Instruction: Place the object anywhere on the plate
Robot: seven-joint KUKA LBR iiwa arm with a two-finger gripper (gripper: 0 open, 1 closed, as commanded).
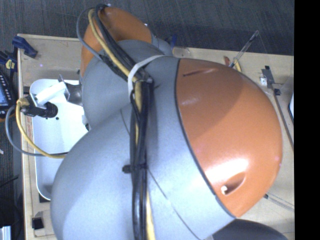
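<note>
One arm (100,184) dominates the scene, its grey shell and broad orange band (225,129) looming close under the camera and covering most of the bench (50,51). Black and yellow cables (136,149) run down the arm's middle, cinched near the top by a pale strap (134,74). A second orange patch (122,26) sits at the arm's upper end, against dark carpet (210,9).

Left of the arm, part of one white bin (50,134) shows, its rounded rim curving down toward the arm's lower left. The gripper (70,91) reaches over that bin at the arm's left edge, largely tucked behind the grey shell; whether it is released, clenched or grasping anything cannot be told. The arm hides the rest of the bins, so where the object and the plate lie cannot be told either.

Up and to the left of the arm, a blue clamp (22,45) sits on the bench corner. To the arm's upper right, a thin rod (246,45) slants across the bench edge, with a small metal bracket (270,79) just beyond the band. Below the bin, at the arm's lower left, a small black block (37,222) rests near the bench edge.
</note>
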